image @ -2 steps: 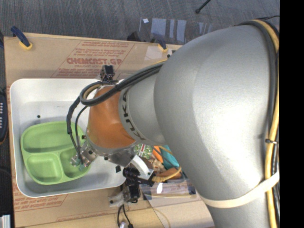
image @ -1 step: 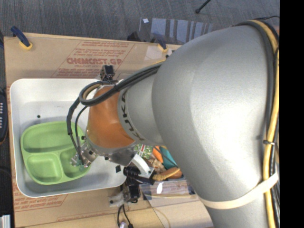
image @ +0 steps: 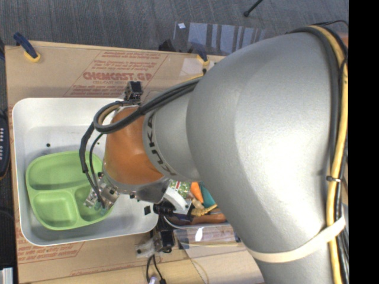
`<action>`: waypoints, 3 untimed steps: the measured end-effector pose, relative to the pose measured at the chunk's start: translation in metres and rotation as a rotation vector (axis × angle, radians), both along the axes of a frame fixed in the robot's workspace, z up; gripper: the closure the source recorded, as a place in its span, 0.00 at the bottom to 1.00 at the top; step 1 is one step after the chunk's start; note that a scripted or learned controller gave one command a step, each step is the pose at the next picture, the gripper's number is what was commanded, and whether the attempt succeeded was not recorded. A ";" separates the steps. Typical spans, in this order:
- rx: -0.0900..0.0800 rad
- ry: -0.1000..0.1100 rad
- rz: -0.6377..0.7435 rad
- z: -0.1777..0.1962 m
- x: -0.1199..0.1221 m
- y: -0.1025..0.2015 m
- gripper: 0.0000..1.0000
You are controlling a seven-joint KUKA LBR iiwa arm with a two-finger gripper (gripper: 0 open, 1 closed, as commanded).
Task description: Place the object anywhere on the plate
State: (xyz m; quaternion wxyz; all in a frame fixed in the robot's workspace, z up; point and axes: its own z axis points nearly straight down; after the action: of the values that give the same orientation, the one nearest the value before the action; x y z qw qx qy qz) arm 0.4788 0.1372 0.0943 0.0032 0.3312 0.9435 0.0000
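Note:
A light green divided plate [image: 53,185] lies in the left white bin [image: 35,114], toward its front left. My gripper [image: 96,201] reaches down over the plate's right edge, by the small front compartments. The orange band [image: 127,152] and the grey arm hang right above it and hide what is under the wrist. I cannot make out any object at the gripper.
A few small items, orange, green and brown [image: 198,199], peek out under the arm where the right bin lies. A cardboard sheet [image: 118,70] sits behind the bins. Cables [image: 155,241] hang at the bench front.

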 end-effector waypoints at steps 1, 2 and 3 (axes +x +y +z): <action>-0.001 -0.001 0.272 0.000 0.000 0.008 1.00; -0.004 -0.001 0.572 0.001 0.001 0.012 1.00; -0.006 -0.002 0.807 0.001 0.002 0.012 1.00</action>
State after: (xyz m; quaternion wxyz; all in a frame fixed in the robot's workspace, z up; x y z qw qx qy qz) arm 0.4804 0.1489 0.0956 0.0049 -0.0659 0.9978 -0.0010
